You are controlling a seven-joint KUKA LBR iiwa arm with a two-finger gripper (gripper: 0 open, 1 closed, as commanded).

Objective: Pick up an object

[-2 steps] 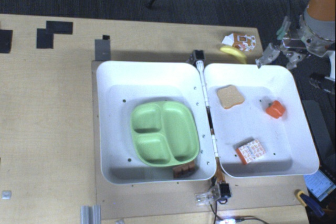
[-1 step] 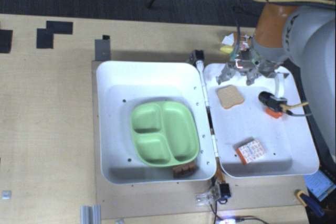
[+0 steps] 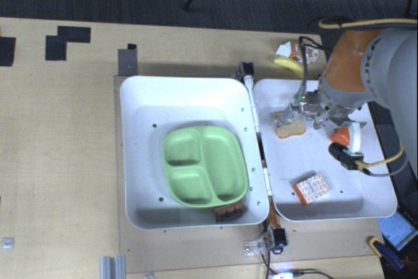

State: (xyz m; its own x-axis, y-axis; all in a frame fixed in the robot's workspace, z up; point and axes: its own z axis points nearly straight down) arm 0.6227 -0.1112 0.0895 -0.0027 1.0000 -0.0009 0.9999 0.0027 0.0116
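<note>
In the right bin [image 3: 372, 202], a tan bread-like piece [image 3: 291, 130] lies near the left wall. My gripper [image 3: 292, 117] hangs right over its upper edge, at the end of the grey arm with the orange band [image 3: 349, 62]. A small red and white box [image 3: 311, 188] lies toward the bin's front. An orange and white object [image 3: 344, 136] sits to the right, partly under the arm. In the left bin [image 3: 140, 101] rests a green divided plate [image 3: 204, 165], and a brown item [image 3: 228, 211] peeks out beneath its front edge.
A yellow and white item [image 3: 291, 57] lies on the bench just behind the right bin. A black cable [image 3: 356, 163] loops off the wrist over the bin's right side. The ridge between the bins [image 3: 258, 140] runs close to the gripper's left.
</note>
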